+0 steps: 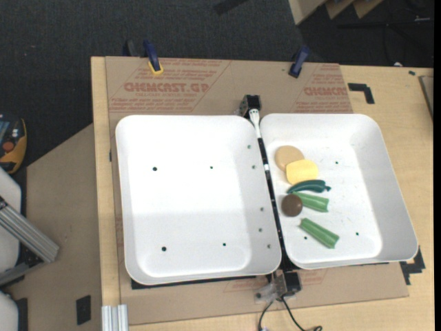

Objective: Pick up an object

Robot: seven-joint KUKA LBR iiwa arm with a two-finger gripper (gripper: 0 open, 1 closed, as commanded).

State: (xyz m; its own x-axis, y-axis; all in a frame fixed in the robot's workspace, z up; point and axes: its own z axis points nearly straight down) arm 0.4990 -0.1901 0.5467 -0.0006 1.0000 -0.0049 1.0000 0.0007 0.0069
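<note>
The right bin holds several small objects near its left side. A tan oval piece lies farthest back, with a yellow block touching its front. In front of them lies a dark teal pepper-like piece and a green piece. A brown round object sits left of the green piece. A green oblong piece lies nearest the front. The left bin is next to it.
Both bins rest on a cardboard-covered board held by a yellow-blue clamp and a blue clamp at the back. A clip joins the bins at the back, another at the front.
</note>
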